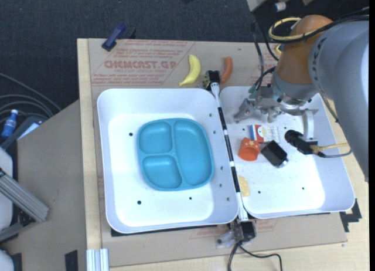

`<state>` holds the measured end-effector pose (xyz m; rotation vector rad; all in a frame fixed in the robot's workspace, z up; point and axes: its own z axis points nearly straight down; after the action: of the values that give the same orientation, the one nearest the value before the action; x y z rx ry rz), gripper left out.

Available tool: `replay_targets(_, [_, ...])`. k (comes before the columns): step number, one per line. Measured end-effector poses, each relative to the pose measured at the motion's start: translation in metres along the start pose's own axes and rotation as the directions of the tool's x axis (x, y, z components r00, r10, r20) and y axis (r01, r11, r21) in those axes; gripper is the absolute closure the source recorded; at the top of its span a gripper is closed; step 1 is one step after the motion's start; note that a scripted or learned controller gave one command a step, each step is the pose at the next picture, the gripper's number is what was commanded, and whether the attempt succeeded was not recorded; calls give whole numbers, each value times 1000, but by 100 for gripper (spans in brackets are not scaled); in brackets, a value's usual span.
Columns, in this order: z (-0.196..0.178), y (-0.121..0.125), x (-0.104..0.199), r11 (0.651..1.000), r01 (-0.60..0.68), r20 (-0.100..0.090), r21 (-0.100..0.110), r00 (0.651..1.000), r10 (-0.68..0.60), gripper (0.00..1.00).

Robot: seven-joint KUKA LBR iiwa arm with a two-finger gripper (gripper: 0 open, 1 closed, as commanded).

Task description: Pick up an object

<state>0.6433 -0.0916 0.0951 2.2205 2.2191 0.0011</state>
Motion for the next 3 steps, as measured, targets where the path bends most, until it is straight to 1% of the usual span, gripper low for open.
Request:
replay_targets(1, [10,-66,-13,1000,0,0,0,1000,0,0])
replay_targets(2, [0,-66,-12,1000,-1,-1,1,1000,1,100])
replay_targets(3, [0,-66,-12,1000,-1,-1,1,1000,1,0])
